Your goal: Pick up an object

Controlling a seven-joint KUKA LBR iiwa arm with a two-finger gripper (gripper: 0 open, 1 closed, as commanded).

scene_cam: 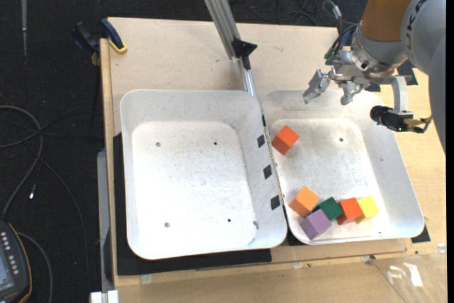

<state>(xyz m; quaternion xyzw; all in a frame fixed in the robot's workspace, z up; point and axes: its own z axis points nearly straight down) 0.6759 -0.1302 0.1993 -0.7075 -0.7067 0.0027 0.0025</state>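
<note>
**Nothing lifted yet: claw spread above the far edge of the right-hand bin**

Camera view: The grey arm with the orange band enters from the upper right of the frame. Its two-finger gripper (330,90) hangs over the upper rim of the right-hand shallow white bin (389,152), fingers spread wide with nothing between them. By my reading the task has hardly begun: no object is grasped, so the descent, the closing and the lift are all left to do.

The things to pick all lie in that right-hand bin, six small cubes in all. One orange-red cube (285,140) sits alone near the bin's upper left, below and to the left of the claw and the nearest candidate. The other five bunch along the bin's lower edge: a lighter orange cube (305,200), a purple cube (316,223) just below it, a dark green cube (330,208), a red-orange cube (351,209) and a yellow cube (368,206), touching or nearly so.

There are two bins; the left-hand white bin (142,152) fills the centre left of the frame. One slanted metal rail (216,3) crosses the top centre.
</note>
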